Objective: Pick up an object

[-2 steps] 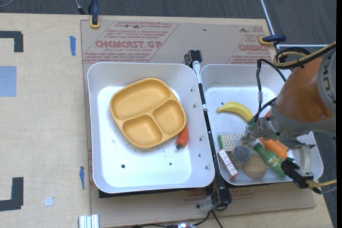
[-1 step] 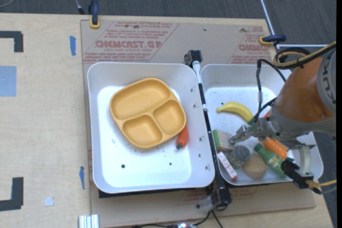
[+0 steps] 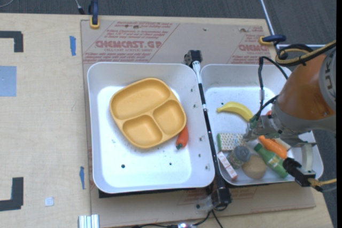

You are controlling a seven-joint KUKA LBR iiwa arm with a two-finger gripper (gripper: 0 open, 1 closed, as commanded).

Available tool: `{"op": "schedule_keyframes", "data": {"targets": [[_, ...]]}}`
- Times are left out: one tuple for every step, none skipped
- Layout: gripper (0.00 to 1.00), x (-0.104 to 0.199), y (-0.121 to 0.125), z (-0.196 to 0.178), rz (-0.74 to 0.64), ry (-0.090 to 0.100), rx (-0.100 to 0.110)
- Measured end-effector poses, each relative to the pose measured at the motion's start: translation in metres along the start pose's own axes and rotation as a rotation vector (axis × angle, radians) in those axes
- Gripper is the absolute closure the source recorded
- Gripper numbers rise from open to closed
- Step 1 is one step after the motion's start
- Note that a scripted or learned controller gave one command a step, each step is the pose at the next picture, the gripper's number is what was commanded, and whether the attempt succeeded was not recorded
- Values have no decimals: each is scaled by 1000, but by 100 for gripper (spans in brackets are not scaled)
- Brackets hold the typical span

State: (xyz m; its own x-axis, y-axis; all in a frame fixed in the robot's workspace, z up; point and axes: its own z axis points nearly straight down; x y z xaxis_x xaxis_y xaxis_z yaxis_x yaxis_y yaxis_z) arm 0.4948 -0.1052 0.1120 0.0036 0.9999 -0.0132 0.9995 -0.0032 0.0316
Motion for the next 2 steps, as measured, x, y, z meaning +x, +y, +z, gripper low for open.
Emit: {"op": "schedule_keyframes", "data": {"targets": [[100, 57, 6, -74, -6, 14, 29], [0, 57, 6, -73, -4, 13, 30]]}}
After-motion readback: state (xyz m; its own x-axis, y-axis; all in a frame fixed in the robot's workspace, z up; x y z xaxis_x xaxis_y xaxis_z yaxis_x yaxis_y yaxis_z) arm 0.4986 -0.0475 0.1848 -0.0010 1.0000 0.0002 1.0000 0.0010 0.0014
